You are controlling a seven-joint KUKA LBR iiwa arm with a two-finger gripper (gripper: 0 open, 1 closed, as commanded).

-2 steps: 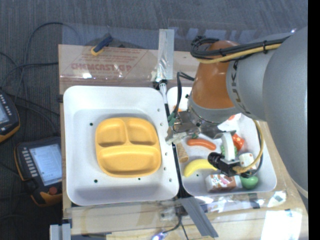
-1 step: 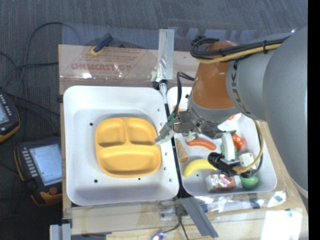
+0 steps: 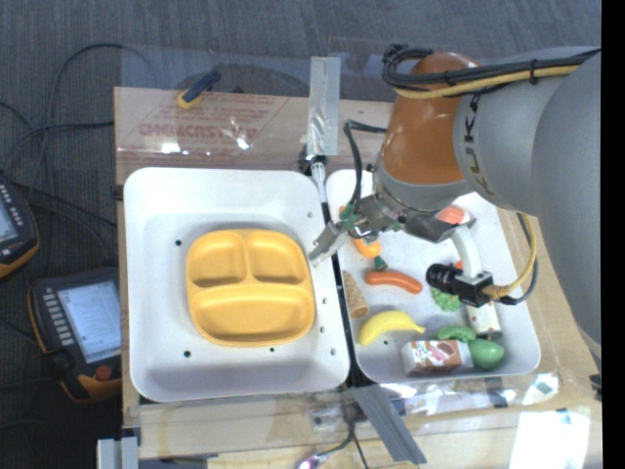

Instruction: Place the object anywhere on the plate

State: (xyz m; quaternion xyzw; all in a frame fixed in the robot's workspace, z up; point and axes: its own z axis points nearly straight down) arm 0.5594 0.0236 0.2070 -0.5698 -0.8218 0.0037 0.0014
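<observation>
Sitting on grey carpet, bench (image 3: 146, 115), two white bins (image 3: 156, 213)

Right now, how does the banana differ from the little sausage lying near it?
The banana is yellow, the sausage orange-red. The banana is thicker and more curved; the sausage is slimmer and nearly straight. The banana lies nearer the bin's front, the sausage further back. Both are toy foods lying flat in the right bin.
</observation>
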